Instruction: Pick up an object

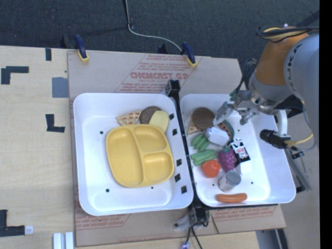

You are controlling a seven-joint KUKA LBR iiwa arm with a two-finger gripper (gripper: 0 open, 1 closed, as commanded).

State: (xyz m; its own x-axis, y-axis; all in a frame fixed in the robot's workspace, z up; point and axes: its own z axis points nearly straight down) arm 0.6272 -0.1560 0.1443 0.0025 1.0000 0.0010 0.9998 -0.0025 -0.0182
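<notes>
My gripper (234, 116) hangs over the upper part of the right bin (270, 180), its two fingers spread open with nothing between them. Just below it lie a watermelon slice (227, 127) and a white object (218, 136). A brown patty (203, 118) sits to the gripper's left. Further down the bin are green vegetables (200, 148), a red tomato (210, 168), purple grapes (228, 160), a small black-and-white carton (240, 152), a silver can (229, 180) and a sausage (231, 197).
The left bin (88, 139) holds a yellow divided plate (140, 154), a waffle piece (128, 119), a dark round item (149, 113) and a pale yellow item (160, 121). A black divider (180, 139) runs between the bins. The arm (282, 66) stands at the right.
</notes>
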